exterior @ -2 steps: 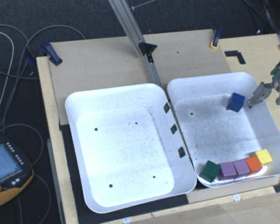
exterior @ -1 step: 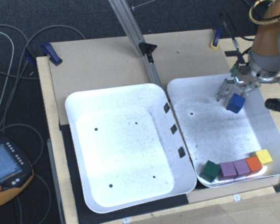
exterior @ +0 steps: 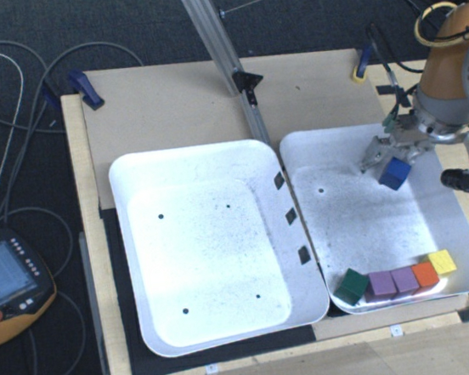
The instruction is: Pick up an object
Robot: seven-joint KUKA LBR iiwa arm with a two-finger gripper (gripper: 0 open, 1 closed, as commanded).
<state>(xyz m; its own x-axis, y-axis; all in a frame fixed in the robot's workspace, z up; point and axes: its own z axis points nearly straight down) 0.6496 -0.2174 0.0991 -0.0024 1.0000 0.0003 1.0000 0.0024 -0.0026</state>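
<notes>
- Blue cube (exterior: 395, 174): small, solid blue, matte, turned at a tilt so a corner points down; sits up against the gripper (exterior: 391, 156), over the upper part of the right bin (exterior: 340, 211).
- Gripper: grey fingers splayed above/around the cube's top edge; looks pinched on the cube, w/ the cube hanging just below the fingertips.
- Arm w/ orange band (exterior: 450, 68) comes in from the right.
- Row along right bin's near rim: green cube (exterior: 351, 285), purple cube (exterior: 383, 284), second purple cube (exterior: 403, 280), orange cube (exterior: 424, 274), yellow cube (exterior: 442, 263), touching side by side.
- Left bin (exterior: 138, 238) beside it, white, speckled.
</notes>
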